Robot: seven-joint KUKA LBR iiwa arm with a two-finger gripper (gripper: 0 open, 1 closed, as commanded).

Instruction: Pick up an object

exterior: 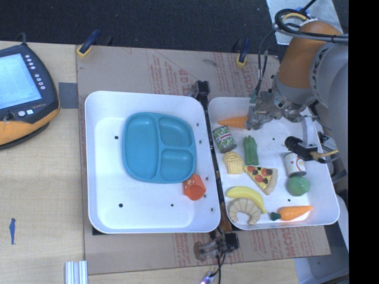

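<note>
My gripper (pixel 258 118) hangs low over the far left corner of the right bin (pixel 323 218), at the right end of an orange carrot (pixel 232 122). Whether it touches the carrot is not clear. Close by in the same bin lie a green can (pixel 224 139), a green pickle (pixel 251 150), a yellow corn piece (pixel 233 163), a pizza slice (pixel 262 177), a banana (pixel 245 196), a croissant (pixel 244 212), a second carrot (pixel 294 213), a green lime (pixel 298 185) and a small white bottle (pixel 294 164).
The left bin (pixel 106 218) holds a blue divided plate (pixel 159 147) and a small red toy (pixel 194 188) near its right wall. A tablet controller (pixel 23 93) lies on the bench at far left. Clamps sit along the cardboard's edges.
</note>
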